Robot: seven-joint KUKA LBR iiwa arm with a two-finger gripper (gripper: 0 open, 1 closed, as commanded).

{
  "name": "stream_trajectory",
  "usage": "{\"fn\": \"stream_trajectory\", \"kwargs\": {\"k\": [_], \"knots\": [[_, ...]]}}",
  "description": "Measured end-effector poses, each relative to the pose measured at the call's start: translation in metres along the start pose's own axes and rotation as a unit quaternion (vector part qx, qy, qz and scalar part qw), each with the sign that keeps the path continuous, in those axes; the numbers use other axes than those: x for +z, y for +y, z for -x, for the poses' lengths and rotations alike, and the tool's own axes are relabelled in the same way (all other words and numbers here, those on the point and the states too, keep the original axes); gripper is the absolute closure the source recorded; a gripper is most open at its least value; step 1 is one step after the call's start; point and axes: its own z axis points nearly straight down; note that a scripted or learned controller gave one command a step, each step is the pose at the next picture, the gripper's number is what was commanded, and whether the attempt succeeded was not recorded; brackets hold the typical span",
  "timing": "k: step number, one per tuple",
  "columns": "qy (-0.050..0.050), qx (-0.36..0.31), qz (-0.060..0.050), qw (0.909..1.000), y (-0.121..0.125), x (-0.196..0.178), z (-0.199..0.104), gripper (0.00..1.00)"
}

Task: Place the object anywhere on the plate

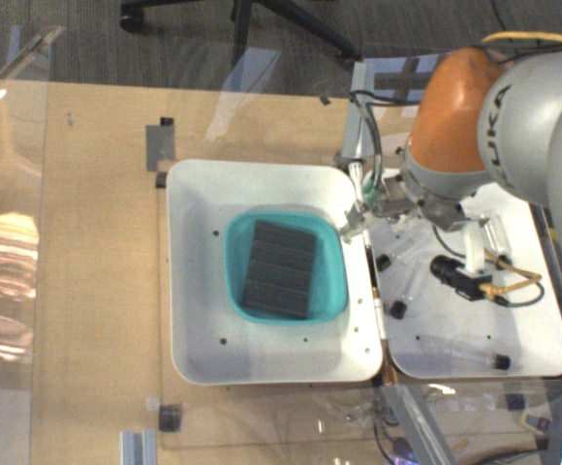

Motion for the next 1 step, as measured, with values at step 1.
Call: {"fn": "stream_trajectory", "kwargs": {"k": [1], "knots": [[0.000,-0.002,0.004,1.0000,0.0025,-0.0120,-0.0005,1.00]]}}
